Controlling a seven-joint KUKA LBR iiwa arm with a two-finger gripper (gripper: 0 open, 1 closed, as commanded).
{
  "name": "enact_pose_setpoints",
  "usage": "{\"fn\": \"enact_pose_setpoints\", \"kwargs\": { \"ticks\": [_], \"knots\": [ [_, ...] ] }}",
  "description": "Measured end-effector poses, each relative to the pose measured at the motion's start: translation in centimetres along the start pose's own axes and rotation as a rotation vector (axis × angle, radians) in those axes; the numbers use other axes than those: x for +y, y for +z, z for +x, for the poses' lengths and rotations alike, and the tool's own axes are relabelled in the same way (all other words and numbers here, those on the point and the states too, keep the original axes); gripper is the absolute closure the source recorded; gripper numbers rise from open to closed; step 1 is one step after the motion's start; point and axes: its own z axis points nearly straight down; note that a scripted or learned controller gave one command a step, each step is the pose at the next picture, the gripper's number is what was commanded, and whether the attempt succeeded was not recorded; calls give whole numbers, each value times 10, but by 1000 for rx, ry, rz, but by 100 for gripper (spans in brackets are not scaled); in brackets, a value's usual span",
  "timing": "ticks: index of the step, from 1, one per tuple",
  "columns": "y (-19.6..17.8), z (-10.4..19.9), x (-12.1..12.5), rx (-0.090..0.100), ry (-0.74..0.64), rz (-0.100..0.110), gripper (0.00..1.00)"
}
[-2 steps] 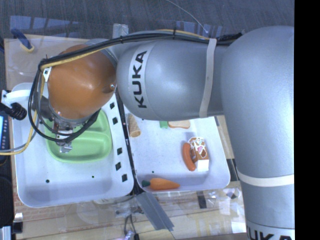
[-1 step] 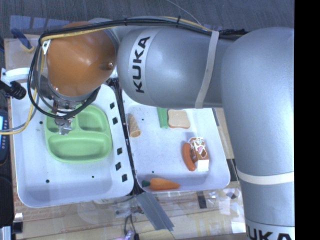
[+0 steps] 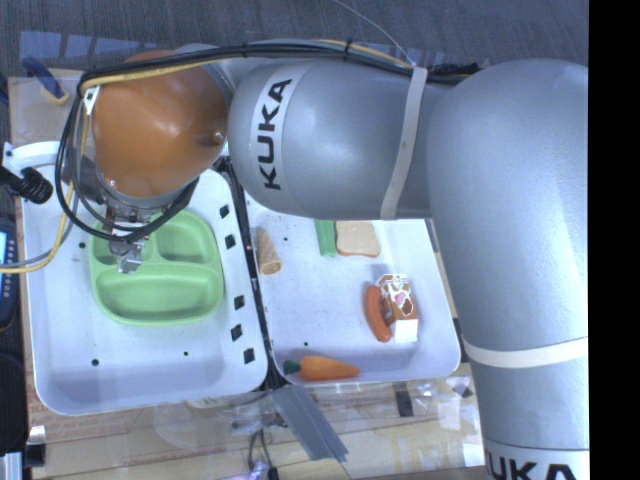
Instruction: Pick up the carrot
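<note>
The two-finger gripper [image 3: 127, 256] is being held over the green divided plastic tray [image 3: 165, 280], well apart from the orange carrot [image 3: 326, 369].

The scene was bright and evenly lit, with light that seemed to come from above. The grey arm [image 3: 420, 138] carried soft white highlights along its top, and the orange band [image 3: 150, 128] had a small glare spot. Below the fingers [image 3: 128, 258], the green tray [image 3: 165, 278] lay partly in the arm's soft shadow. The white bins [image 3: 60, 368] looked slightly washed out. The picture was a little soft and grainy everywhere.
</note>
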Motion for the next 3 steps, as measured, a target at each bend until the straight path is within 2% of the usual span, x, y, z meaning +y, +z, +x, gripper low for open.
{"fn": "enact_pose_setpoints", "kwargs": {
  "ticks": [1,2,3],
  "knots": [
    [0,-68,12,1,-4,1,100],
    [-84,-6,0,10,-2,6,100],
    [40,-47,9,-4,84,-3,100]
  ]
}}
